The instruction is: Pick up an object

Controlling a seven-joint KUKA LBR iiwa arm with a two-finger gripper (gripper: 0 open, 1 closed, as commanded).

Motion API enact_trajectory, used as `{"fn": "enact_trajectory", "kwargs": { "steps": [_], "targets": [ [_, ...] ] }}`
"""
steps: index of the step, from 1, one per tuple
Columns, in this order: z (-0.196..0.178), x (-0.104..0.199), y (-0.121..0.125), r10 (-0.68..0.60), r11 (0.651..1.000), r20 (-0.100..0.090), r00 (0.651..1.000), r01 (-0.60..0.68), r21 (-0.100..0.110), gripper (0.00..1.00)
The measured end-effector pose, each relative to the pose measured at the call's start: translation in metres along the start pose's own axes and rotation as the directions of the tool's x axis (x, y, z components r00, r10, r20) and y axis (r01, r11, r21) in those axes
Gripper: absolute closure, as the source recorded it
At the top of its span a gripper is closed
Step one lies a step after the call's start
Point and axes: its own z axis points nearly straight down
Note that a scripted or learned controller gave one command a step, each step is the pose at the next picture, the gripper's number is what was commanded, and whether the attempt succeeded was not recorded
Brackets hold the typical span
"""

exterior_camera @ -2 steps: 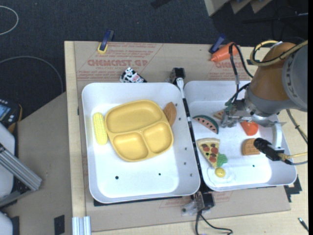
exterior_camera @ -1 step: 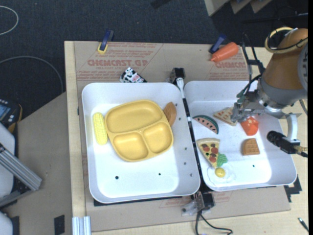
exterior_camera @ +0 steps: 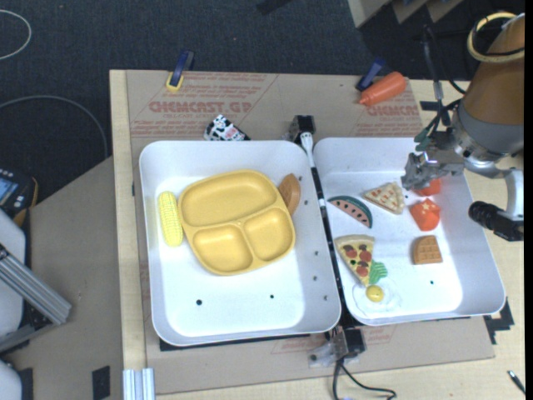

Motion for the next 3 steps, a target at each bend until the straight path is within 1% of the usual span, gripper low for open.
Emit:
{"fn": "enact_trajectory", "kwargs": {
  "steps": [1,2,3],
  "targets": [
    [-0.010,0.000,0.001,0.001,1.000,-0.001,1.000,-0.001,0.004,1.00],
    [0.000,0.052,0.018,-0.002,1.000,-0.002,1.000,0.002,0.005,1.00],
    [0.004,0.098,0.027,-0.003,1.000,-0.003,1.000,0.003,0.005,1.00]
  ]
}}
